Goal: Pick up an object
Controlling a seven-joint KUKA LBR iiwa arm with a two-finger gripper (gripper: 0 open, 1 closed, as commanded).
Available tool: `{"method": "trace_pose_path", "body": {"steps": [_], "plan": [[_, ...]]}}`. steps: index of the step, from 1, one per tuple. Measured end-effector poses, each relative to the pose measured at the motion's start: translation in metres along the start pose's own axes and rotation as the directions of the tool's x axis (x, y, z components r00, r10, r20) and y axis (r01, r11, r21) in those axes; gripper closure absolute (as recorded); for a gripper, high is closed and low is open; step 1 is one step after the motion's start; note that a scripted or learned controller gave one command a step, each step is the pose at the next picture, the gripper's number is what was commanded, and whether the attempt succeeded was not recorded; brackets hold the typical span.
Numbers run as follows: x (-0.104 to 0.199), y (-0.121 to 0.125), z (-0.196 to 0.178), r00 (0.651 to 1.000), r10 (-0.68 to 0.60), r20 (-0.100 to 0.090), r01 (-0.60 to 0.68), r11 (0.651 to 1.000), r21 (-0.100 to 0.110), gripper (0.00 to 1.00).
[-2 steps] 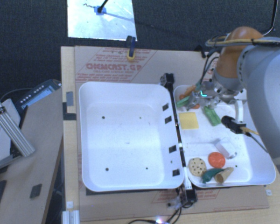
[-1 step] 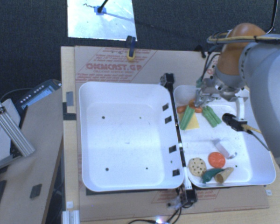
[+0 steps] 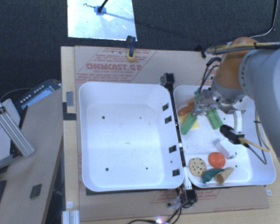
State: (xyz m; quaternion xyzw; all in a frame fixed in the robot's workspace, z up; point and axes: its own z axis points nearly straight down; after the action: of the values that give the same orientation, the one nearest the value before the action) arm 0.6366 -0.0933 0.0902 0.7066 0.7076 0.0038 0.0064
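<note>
— We see two white bins: the left bin [image 3: 126,139] is plain white with a few dark dots, and the right bin [image 3: 259,171] is white too.

— In the right one we make out a green stick [image 3: 188,123], a second green piece [image 3: 214,119], an orange carrot-like piece [image 3: 185,109], a red-orange ball [image 3: 217,159], a tan cookie [image 3: 197,166] speckled with dark chips, and a teal piece [image 3: 210,175] beside a tan cone [image 3: 226,173].

— We note the arm [image 3: 266,78] is grey with an orange band [image 3: 231,64]. The counter [image 3: 112,64] is pale brown board with red lettering.
</note>
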Motion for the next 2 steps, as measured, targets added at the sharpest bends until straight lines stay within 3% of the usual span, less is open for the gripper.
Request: {"method": "trace_pose_path", "body": {"steps": [1,2], "plan": [[0.0054,0.0275,0.0071,1.000,-0.002,-0.005,0.002,0.999,0.037,1.00],[-0.0010,0.0266,0.0068,1.000,0.001,0.007,-0.001,1.000,0.032,0.00]]}}
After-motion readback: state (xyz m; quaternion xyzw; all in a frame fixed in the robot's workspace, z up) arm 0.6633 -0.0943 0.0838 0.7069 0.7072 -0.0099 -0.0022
